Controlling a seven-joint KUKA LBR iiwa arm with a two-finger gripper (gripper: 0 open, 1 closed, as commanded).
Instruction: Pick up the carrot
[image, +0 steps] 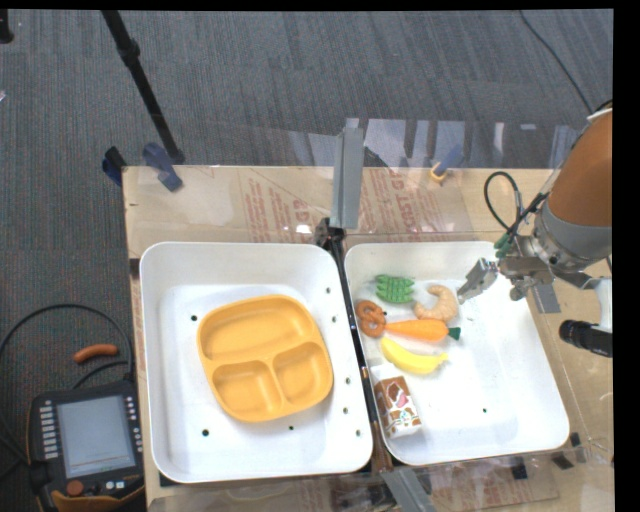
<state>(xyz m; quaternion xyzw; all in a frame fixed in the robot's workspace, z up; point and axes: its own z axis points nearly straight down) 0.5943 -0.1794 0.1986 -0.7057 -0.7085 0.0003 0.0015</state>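
The carrot lay in the right bin, between a pretzel and a yellow banana, with a shrimp just above it. The claw hovered near the shrimp, apart from the carrot; whether it was open could not be told.

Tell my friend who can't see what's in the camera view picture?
A toy carrot lies in the right bin among a banana, pretzel and shrimp. The robot's gripper hovers just right of them.
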